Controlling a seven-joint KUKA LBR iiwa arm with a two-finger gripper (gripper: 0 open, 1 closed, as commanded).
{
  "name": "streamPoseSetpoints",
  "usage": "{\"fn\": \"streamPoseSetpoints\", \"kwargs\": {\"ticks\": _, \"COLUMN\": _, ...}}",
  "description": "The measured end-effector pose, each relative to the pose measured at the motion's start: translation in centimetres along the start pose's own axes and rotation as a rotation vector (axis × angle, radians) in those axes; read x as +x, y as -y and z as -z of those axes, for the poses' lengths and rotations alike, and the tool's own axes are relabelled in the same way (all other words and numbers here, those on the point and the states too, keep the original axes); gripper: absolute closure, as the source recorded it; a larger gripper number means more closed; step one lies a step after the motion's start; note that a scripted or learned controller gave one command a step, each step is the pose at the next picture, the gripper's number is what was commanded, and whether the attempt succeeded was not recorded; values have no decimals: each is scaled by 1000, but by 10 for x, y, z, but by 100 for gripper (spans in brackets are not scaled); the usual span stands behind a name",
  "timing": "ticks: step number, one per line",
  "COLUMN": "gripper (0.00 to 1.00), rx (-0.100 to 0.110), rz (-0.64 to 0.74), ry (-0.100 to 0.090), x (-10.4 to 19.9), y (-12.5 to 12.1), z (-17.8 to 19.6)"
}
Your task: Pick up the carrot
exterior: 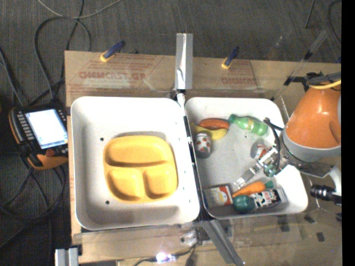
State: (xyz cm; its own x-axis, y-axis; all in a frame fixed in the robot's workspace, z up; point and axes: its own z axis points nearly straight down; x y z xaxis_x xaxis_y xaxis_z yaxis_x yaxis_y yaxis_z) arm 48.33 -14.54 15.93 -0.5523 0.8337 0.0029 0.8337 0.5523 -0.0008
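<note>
Camera view shows the gripper, grip state unclear, just above the carrot, seemingly light, stiff, best pinched mid-body.

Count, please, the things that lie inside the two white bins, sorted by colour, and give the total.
Yellow: 2, the divided tray in the left bin and a yellow piece in the right bin
Orange or red: 2, the carrot and a red-orange piece
Green: 2, the bottle and a dark round thing
Mixed colours: 3, the ball and two printed packets
Total: 9
</note>
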Motion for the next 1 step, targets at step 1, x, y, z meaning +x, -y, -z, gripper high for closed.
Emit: {"fn": "streamPoseSetpoints", "kwargs": {"ticks": 1, "gripper": 0, "rx": -13, "rz": 110, "ry": 14, "x": -36, "y": 16, "z": -69}}
